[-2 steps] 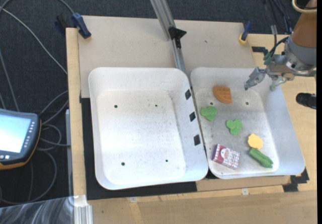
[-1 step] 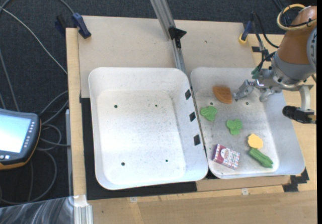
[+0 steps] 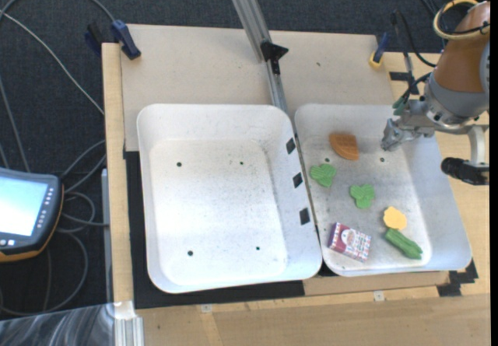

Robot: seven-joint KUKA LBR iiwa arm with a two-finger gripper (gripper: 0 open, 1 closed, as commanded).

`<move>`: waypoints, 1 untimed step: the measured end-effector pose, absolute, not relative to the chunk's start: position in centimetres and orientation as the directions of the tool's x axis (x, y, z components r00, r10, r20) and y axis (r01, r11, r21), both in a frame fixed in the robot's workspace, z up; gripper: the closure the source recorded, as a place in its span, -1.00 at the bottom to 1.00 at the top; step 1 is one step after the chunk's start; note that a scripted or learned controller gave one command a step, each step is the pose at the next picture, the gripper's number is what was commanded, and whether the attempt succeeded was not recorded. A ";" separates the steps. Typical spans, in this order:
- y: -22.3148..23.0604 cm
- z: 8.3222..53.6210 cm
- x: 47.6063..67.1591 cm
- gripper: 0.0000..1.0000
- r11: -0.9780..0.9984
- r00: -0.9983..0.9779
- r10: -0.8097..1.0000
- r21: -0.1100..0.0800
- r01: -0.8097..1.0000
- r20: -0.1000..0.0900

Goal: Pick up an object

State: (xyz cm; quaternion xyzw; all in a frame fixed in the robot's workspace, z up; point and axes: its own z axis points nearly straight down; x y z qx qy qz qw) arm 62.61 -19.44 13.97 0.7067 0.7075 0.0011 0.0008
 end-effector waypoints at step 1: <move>-19.5 20.5 63.2 1.00 0.002 -0.002 1.000 0.010 1.000 -0.003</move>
